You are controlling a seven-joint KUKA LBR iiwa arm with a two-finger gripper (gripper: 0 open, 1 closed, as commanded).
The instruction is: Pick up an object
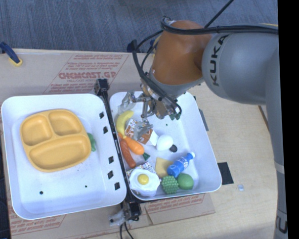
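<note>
The right bin (202, 134) holds a pile of toy food. In it lie a yellow banana (123, 122), a printed snack packet (141, 130), an orange carrot (134, 145), a white egg shape (164, 142), a blue bottle (181, 164), a yellow cheese wedge (162, 166), a fried egg (144, 181), a bumpy green fruit (169, 185) and a green lime (186, 181). My gripper (143, 111) hangs low over the bin's far left part, just above the banana and the packet. The wrist hides what lies under it.
The left bin (24, 196) holds a yellow divided plate (55, 139) with a small green item (92, 142) at its right edge. Black clips (105, 113) run along the seam between the bins. The arm's orange band (178, 51) looms over the right bin's far edge.
</note>
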